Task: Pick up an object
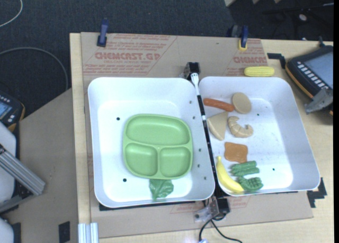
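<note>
Clustered by the left wall of the right bin (pixel 286 146) – carrot (pixel 218 104), croissant (pixel 241 127), banana (pixel 228 178) – with placement relative to the claw, and its grip, impossible to tell.

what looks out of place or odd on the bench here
A yellow corn cob lies on the bench outside the right bin, beyond its far rim, while the other toy foods sit inside. A green leafy piece lies loose in the left bin, beside the green divided plate.

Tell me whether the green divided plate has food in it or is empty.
Empty. The green divided plate shows three bare compartments; the leafy green piece lies outside it, beside its near edge in the left bin.
</note>
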{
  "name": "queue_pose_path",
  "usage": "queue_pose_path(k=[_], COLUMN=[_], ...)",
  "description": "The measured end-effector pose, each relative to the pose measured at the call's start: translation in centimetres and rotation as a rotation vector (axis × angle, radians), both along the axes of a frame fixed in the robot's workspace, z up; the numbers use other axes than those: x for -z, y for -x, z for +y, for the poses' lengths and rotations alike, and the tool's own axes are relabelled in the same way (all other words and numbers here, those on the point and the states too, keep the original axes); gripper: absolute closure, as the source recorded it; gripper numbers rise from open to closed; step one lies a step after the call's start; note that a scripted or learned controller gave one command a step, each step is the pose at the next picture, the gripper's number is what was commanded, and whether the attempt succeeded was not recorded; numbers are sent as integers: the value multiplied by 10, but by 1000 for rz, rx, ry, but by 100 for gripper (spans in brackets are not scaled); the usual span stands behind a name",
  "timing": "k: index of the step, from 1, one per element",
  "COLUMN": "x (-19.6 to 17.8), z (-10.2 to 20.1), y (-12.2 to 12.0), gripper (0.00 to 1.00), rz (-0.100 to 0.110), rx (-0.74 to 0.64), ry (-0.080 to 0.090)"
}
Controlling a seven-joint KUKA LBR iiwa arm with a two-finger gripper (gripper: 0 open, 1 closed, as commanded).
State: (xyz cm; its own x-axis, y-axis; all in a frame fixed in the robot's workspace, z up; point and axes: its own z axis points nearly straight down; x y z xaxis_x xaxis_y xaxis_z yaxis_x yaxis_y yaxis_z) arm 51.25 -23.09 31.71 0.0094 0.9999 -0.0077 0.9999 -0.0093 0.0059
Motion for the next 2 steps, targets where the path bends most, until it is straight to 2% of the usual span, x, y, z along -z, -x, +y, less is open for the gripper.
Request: queue_pose_path(k=[1,2], x=[194,234], z=[53,141], y=[38,33], gripper=[0,0], rz=[23,10], rx=[-10,-16], ry=[-16,-13])
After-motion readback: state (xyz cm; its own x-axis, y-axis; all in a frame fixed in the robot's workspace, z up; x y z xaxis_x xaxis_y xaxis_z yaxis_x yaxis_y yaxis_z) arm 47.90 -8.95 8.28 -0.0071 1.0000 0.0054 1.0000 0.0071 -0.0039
